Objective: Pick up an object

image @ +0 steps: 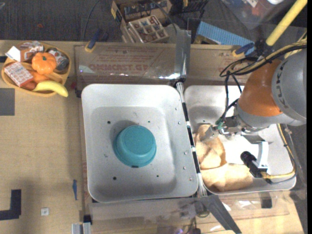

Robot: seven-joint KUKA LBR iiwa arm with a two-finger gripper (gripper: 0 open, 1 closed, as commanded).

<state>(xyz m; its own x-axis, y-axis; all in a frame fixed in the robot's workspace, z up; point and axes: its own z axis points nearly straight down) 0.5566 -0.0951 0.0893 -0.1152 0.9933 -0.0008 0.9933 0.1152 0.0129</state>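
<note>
Two white bins sit side by side on a cluttered bench. KUKA arm's gripper (220, 128) is down in the right bin (204, 99), and a tan, crumpled cloth-like thing (214, 155) lies right under and just toward the camera from the jaws (can't tell if they're spread or pinched, too blurry). Teal bowl (135, 145) sits well off to the side, in the left bin (97, 101). I'd guess the tan thing's the target.

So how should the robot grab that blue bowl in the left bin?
The teal bowl lies upside down, alone near the middle of the left bin, so its rim faces the floor and gives no edge to pinch. Probably best to come straight down from above and close the fingers across the rounded sides just below the flat base, though that smooth dome may slip.
</note>
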